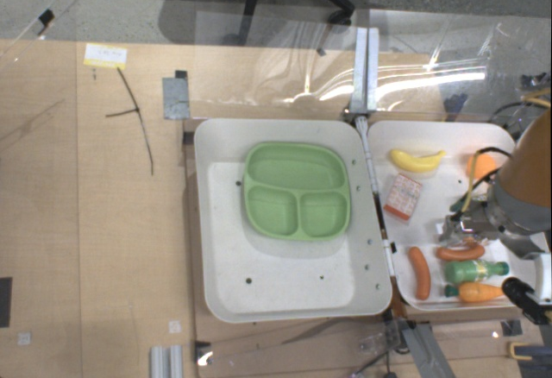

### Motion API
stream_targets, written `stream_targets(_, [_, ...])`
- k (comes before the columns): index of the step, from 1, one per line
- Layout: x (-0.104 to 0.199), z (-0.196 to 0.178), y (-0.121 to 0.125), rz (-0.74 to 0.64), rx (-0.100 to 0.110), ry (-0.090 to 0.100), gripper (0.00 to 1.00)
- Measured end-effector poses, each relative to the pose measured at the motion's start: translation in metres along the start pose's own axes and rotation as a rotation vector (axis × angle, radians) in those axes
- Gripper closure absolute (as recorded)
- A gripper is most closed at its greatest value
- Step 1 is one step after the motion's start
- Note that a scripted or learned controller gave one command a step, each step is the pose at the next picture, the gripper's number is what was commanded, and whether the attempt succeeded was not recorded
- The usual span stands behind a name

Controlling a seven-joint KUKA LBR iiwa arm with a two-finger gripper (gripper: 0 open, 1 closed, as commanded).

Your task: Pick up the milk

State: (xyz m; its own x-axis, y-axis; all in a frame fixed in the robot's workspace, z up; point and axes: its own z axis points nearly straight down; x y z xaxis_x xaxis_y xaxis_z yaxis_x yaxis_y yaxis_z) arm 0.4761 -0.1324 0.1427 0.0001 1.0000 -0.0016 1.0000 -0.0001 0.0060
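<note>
The milk [403, 196] is a small white and orange carton lying flat in the right bin [431, 299], near its left wall. My gripper [460, 229] hangs low over that bin, to the right of the milk and a little nearer the front, with a gap between them. It sits just above a sausage [461, 252] and a green bottle [477, 270]. The grey and orange arm [528, 186] covers the bin's right side.
A yellow banana [417, 160] lies at the back of the right bin, an orange piece [483, 166] beside it. A second sausage [420, 272] and a carrot [479, 291] lie at the front. The left bin [216, 281] holds a green divided plate [296, 191].
</note>
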Motion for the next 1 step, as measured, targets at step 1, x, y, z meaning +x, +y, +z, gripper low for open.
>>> stream_targets(1, [-0.0001, 0.0188, -0.0176, 0.279, 0.004, 0.001, 0.00])
